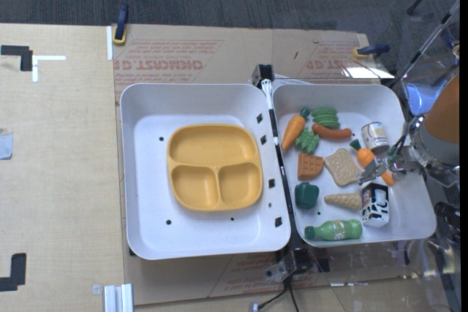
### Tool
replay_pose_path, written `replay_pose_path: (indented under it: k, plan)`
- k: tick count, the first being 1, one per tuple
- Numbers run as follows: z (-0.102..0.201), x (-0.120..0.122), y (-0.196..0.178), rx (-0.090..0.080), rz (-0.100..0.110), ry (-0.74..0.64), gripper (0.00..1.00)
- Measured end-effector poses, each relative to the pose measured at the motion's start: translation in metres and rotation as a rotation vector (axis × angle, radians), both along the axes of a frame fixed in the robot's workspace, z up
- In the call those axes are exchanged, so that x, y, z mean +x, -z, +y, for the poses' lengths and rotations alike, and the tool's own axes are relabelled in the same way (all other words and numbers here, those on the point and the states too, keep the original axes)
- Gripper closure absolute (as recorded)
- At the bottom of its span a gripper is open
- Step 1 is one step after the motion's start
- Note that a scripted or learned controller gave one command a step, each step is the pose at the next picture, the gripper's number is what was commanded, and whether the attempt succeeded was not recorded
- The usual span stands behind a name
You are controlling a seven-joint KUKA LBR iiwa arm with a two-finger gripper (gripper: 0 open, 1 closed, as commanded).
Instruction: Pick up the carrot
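A: How do the jaws stand?

B: I cannot tell. The gripper (382, 166) sits low over the right part of the right bin (413, 219), and its tip is a small metallic blur among the toys there.

A: What lies closest to it?

B: A small orange piece (365, 156) just to its left, the cracker-like slice (342, 166) beyond that, a tin can (374, 134) just on its far side, and the black-and-white carton (376, 204) just on its near side. An ice-cream cone (344, 200) lies left of the carton.

A: And the carrot?

B: The carrot (292, 131) is well apart from the gripper, at the far left of the same bin, tilted beside the dividing wall. Close to it are green pea pods (324, 115), a sausage (331, 132) and a waffle (309, 166).

A: Anything else?

B: A green pepper (306, 195) and a green bottle (335, 231) lie near the bin's near edge. The left bin (142, 223) holds a yellow divided plate (215, 166).
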State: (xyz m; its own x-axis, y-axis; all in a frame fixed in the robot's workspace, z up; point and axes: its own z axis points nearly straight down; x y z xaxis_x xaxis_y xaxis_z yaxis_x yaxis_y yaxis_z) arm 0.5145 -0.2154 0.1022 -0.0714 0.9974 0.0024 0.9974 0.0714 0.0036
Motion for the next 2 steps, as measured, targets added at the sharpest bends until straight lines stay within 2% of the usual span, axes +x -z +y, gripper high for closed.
replay_pose_path:
  k: [1,2]
  plan:
    - [-0.001,0.001,-0.009,-0.002,-0.002,0.005,1.0]
    - [0.048,0.076,0.001,-0.011,-0.012,-0.019,1.0]
